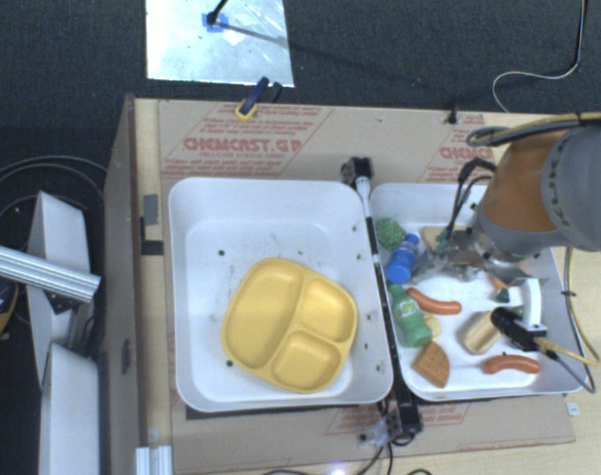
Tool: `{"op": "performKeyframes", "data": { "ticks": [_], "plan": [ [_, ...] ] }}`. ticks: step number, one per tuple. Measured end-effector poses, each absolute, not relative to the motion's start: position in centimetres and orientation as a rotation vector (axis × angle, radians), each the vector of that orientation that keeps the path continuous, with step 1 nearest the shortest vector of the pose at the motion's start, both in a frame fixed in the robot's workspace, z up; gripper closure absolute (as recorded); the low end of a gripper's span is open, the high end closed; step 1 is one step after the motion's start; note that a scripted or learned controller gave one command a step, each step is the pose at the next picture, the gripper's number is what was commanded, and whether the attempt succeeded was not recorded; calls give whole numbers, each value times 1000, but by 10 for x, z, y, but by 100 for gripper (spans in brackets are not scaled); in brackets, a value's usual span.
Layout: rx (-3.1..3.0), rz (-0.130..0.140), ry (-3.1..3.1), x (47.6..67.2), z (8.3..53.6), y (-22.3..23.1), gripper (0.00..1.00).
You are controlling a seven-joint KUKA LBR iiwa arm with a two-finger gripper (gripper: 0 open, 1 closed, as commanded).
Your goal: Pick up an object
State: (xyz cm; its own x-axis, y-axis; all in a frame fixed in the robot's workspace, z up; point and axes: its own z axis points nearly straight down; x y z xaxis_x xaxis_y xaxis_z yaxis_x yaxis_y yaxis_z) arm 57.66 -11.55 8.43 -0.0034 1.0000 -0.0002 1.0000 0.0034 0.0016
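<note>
Arm (pixel 552 191) enters from right, low over right bin (pixel 458 198). End effector (pixel 449 255) sits in upper middle of bin; finger state: cannot tell, blurred against bin floor.

Nearest candidates: blue bottle (pixel 403 256) just left of end effector, long axis roughly vertical in view; hot dog (pixel 436 301) just below it, long axis left-right, slightly tilted. Green bottle (pixel 411 321) further down-left, waffle (pixel 432 364) near front edge, second sausage (pixel 510 365) at front right.

Left bin (pixel 191 265) carries yellow divided plate (pixel 290 323), well apart from arm.

Judgement: nothing visibly gripped; pick not yet made.
</note>
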Motion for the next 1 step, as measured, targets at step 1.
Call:
{"op": "performKeyframes", "data": {
  "ticks": [1],
  "plan": [
    [2214,4,2224,669,93,-150,0]
  ]
}}
